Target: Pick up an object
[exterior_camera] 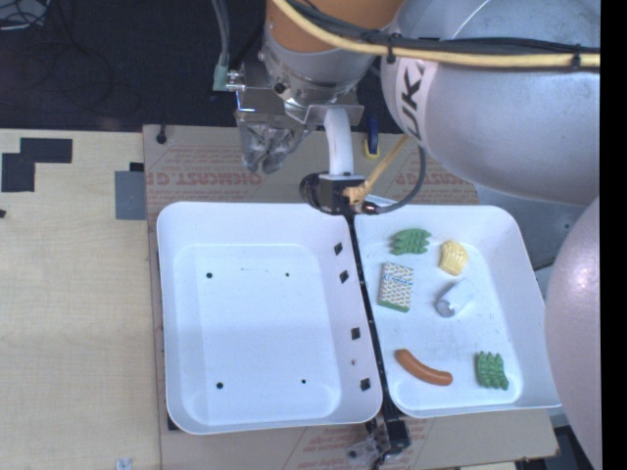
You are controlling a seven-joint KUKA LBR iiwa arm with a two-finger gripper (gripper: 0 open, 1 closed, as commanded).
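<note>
While the gripper [266,152], its opening unreadable, hangs behind the left bin [186,360], toys fill the right bin [524,253].

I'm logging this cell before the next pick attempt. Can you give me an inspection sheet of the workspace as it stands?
Surface: left bin and right bin, white, side by side on a brown board.
Job's things: in the right bin, green leafy piece, yellow corn, checkered packet, grey piece, sausage, green ridged piece.
Clutter: nothing seen.
Gripper: gripper raised behind the left bin's back rim; nothing seen held.
Cables: yellow hose along the arm.
Surroundings: light wooden bench.
</note>
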